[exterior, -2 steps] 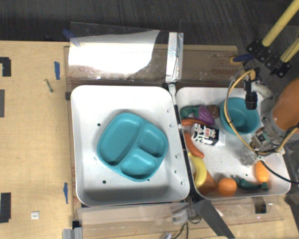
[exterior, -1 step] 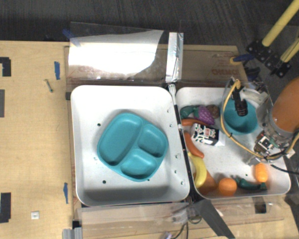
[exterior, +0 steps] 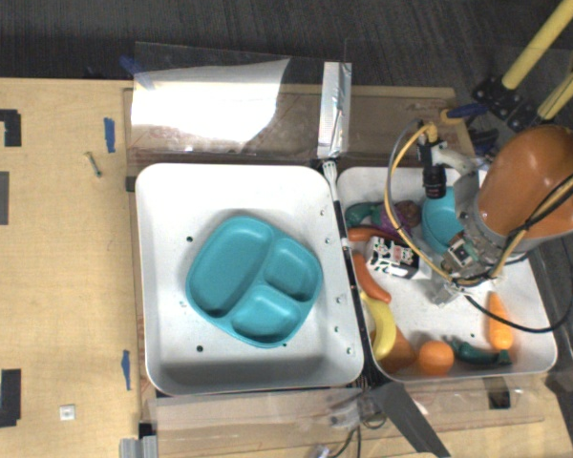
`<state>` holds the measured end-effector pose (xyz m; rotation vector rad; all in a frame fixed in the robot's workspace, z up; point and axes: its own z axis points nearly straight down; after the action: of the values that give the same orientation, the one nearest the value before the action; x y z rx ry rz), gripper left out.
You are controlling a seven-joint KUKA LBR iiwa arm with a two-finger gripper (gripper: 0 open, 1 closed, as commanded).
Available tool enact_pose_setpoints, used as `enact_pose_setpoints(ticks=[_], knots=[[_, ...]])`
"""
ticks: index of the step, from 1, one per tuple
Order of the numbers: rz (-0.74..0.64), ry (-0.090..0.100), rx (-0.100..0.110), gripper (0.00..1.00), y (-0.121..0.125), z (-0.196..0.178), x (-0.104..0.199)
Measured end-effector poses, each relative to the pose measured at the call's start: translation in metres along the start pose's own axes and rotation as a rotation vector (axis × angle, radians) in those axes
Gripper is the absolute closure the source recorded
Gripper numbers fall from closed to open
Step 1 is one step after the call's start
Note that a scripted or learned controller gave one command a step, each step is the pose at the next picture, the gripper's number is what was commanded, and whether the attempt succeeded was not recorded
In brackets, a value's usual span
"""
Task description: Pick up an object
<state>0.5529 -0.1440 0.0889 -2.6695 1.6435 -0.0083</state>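
Toys crowd the right bin; the gripper hovers there, claw state unclear. Next: descend, grasp.

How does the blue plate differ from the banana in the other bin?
The blue plate is teal, wide and split into compartments; the banana is yellow, narrow and curved. The plate lies alone in the left bin; the banana sits crowded among other toys in the right bin. Both lie flat.
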Motion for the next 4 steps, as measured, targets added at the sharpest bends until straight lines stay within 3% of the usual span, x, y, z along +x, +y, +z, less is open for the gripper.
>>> enact_pose_setpoints(ticks=[1,2,3,4], knots=[[-0.345,0.0,-0.002,1.0,0.016,0.002,0.071],[-0.201,-0.004,-0.008,1.0,-0.02,0.002,0.049],[-0.13,-0.004,-0.002,1.0,-0.088,0.003,0.082],[-0.125,-0.004,0.005,1.0,-0.089,-0.009,0.082]])
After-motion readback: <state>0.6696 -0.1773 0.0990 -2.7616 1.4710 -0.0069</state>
